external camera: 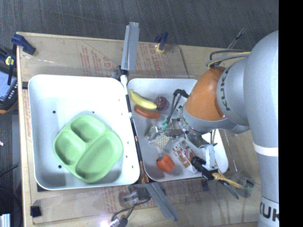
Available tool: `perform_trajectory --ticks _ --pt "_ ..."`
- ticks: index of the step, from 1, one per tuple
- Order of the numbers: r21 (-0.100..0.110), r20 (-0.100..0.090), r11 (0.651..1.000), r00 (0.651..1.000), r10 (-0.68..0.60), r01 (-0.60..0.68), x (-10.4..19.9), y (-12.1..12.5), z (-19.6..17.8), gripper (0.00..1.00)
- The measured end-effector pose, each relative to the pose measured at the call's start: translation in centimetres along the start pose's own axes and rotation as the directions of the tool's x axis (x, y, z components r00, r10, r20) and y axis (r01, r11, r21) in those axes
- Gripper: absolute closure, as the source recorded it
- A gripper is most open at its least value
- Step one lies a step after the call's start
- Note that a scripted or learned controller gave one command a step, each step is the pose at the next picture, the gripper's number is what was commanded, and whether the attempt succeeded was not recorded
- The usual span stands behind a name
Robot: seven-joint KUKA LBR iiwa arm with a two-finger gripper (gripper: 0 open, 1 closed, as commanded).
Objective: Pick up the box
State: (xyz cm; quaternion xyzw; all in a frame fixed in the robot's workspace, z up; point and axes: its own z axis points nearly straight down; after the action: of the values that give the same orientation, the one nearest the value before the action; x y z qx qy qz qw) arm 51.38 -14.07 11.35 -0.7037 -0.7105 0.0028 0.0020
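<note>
The box (183, 155) is a small carton printed in red, white and brown. It lies flat near the front of the right bin (151, 174), partly under the arm's wrist. My gripper (162, 132) hangs low over the middle of that bin, just up and left of the box, at a crumpled silvery item (155, 135). The grey arm with its orange band (206, 103) covers the bin's right half and hides the box's far end. Nothing is visibly held.
In the right bin a banana (142, 100), a red sausage (147, 112) and a dark purple fruit (161, 102) lie at the back, and a red-orange fruit (165, 163) lies left of the box. A green divided plate (88, 148) sits in the left bin (42, 93).
</note>
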Motion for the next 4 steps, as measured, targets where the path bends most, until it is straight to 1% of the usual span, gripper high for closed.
perform_trajectory --ticks 1,2,3,4 --pt "-0.004 -0.002 0.998 0.998 -0.061 0.061 0.4 3.6 2.2 0.00" --pt "-0.003 0.000 0.998 0.998 -0.067 0.067 0.4 3.6 1.3 1.00" --pt "-0.005 0.000 0.964 0.964 -0.267 0.267 5.7 3.7 -7.9 1.00" --pt "-0.004 0.003 0.995 0.995 -0.095 0.095 3.8 -1.8 -0.4 1.00"
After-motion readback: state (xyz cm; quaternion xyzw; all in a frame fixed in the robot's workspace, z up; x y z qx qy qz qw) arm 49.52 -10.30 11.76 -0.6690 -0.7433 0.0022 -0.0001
